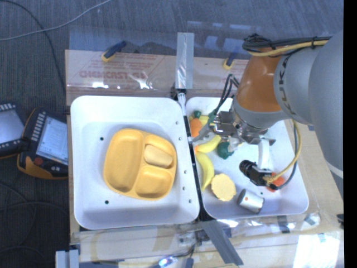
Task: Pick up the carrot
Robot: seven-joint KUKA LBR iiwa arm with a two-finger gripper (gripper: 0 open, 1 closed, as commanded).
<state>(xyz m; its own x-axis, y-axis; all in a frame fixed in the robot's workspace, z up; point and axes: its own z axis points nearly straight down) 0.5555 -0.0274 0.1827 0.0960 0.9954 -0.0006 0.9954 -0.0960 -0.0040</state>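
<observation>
The carrot (196, 127) is a small orange piece with a green top, lying in the right bin (290, 202) against its left wall, near the far end. My gripper (224, 134) hangs low over the right bin, just to the right of the carrot, with the orange-banded wrist above it. The gripper body hides what lies directly under it. I see nothing held in it.
Two yellow bananas (206, 159), a dark green item (225, 151), a yellow round slice (223, 187) and a metal can (249, 200) crowd the right bin. The left bin (89, 205) holds a yellow divided plate (131, 166) with a tan piece (158, 156) on it.
</observation>
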